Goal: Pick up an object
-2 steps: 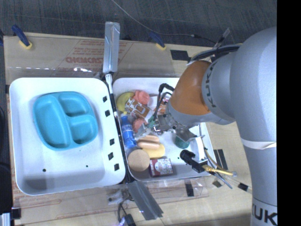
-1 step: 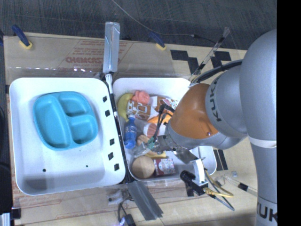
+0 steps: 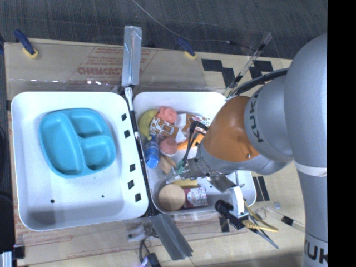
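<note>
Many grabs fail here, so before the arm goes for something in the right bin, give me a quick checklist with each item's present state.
1. Arm over the right bin: ok.
2. Things to pick lie in that bin, such as the tan ball and blue bottle: ok.
3. Jaws open or shut: cannot tell, the arm hides them.
4. Anything already held: cannot tell.
5. Blue tray lies in the left bin, away from the arm: ok.

Arm (image 3: 245,138) covers crowded right bin (image 3: 167,98); left bin (image 3: 33,149) roomier
</note>
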You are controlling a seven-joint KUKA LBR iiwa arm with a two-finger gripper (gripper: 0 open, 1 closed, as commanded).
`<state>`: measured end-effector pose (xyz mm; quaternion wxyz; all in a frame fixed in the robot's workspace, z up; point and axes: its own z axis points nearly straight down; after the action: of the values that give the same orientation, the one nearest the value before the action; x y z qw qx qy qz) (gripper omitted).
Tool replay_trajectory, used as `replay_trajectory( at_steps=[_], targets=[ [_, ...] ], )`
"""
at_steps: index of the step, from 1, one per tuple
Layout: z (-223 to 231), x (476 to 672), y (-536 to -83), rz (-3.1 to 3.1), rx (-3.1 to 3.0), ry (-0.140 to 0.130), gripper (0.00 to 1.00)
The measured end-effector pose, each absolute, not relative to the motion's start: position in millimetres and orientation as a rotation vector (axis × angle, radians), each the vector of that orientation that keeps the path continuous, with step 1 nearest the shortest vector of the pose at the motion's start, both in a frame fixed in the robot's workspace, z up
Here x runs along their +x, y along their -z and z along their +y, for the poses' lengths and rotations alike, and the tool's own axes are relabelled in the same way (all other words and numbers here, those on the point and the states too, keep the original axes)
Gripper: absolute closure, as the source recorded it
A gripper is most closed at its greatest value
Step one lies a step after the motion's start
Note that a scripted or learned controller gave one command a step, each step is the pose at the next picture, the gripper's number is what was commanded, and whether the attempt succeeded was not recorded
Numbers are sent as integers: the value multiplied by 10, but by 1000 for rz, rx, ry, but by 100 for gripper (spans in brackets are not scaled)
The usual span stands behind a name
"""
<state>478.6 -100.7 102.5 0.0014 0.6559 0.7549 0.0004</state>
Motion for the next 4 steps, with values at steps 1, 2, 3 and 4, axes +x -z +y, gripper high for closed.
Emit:
replay_trajectory(
  at_steps=[1,2,3,4],
  targets=[
    [-971,5372,-1344,2305,2137,3,100],
    [-571,5526,-1916,2010,2416,2,100],
    [-564,5528,-2006,2018,2412,4,100],
    [-561,5527,-2004,2020,2412,6,0]
  ],
)
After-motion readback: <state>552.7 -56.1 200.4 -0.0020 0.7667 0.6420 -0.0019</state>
